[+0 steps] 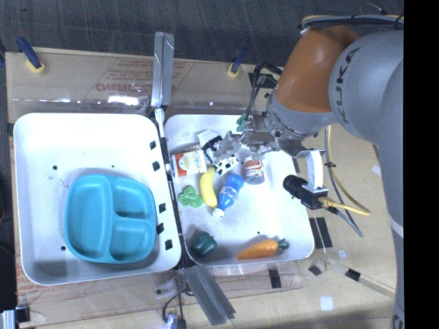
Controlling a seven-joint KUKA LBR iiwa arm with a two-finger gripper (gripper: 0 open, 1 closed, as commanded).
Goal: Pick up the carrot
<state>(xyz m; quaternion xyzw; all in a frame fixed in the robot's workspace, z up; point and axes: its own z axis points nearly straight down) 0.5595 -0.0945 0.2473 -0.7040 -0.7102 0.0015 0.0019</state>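
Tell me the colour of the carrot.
Orange with a green top; the camera view shows the carrot in the right bin.

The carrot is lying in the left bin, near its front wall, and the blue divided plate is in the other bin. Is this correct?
Not quite. The camera view shows the carrot near the front wall of the right bin, not the left one. The blue divided plate lies in the other bin, the left bin, as you said.

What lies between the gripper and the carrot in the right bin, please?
In the camera view, bare white bin floor separates the gripper from the carrot; the blue bottle lies just left of that stretch.
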